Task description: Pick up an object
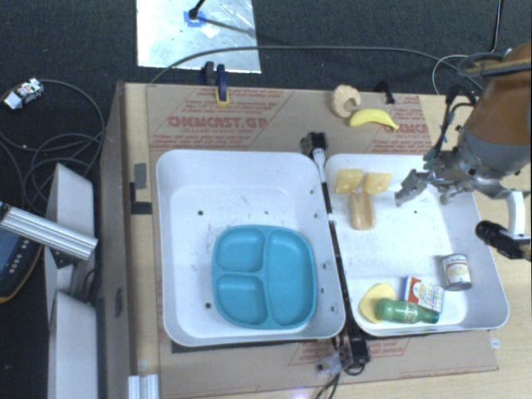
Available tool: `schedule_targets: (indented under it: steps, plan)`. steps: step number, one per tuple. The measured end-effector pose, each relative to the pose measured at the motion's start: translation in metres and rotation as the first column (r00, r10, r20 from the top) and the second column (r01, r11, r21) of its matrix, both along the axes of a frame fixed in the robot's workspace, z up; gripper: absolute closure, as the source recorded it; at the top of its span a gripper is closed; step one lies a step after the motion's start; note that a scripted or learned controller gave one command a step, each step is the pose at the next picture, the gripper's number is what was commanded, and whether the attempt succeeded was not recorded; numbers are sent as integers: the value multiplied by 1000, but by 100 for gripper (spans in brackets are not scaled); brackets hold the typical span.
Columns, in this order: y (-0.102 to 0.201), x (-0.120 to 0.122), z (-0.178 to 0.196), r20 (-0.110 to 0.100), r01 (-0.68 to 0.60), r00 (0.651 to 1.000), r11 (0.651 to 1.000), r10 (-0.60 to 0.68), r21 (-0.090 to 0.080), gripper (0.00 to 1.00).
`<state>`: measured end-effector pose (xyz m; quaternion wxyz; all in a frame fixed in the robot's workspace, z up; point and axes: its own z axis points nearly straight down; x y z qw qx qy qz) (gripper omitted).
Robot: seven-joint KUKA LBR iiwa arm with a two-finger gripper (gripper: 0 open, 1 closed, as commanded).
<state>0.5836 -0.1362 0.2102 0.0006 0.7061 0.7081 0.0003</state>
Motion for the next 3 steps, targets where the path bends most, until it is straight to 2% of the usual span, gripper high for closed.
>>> schedule_targets:
  steps: [1, 2, 3]
  plan:
    - [14, 16, -60, -1, -2, 1000, 1000, 2, 0, 0]
    - [44, 12, -39, 1, -2, 1000, 1000, 2, 1, 0]
    - [24, -18, -126, 0, 2, 1000, 1000, -2, 0, 0]
